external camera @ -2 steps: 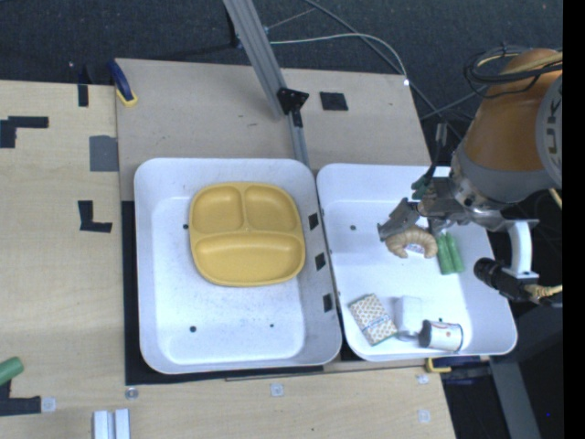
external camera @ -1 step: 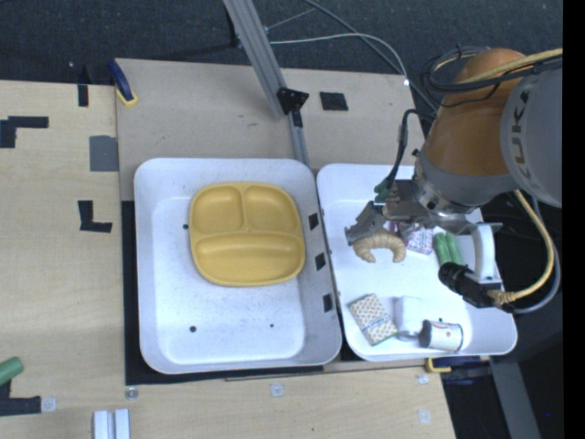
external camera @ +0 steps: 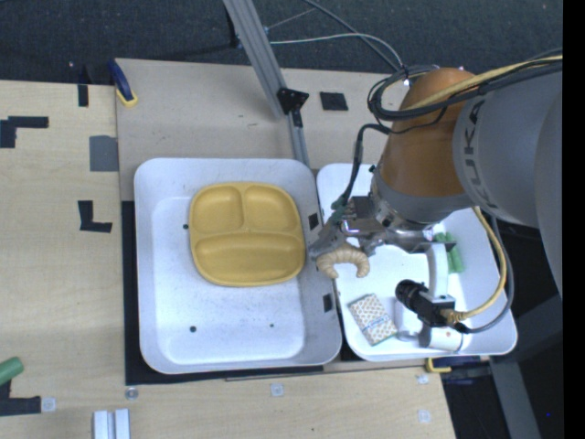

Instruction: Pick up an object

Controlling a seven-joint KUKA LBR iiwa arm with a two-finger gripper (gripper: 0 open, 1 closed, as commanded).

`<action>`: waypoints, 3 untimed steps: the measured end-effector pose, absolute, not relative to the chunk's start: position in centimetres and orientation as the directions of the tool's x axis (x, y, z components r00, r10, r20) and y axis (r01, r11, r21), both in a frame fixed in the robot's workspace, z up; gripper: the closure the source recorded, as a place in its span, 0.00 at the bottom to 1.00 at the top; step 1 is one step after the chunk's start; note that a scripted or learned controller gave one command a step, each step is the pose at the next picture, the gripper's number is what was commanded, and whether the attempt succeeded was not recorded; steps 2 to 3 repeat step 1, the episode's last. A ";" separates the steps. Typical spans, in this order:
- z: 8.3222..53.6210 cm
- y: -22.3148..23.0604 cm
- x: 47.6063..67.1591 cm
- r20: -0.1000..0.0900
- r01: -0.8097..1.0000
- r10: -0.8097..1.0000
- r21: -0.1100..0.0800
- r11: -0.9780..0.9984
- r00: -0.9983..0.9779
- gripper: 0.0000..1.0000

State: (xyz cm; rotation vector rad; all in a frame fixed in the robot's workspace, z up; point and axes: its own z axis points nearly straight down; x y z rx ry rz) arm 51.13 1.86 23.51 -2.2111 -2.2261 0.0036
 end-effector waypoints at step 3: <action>23.5 7.5 51.3 0.001 1.000 1.000 -0.003 0.008 -0.008 1.00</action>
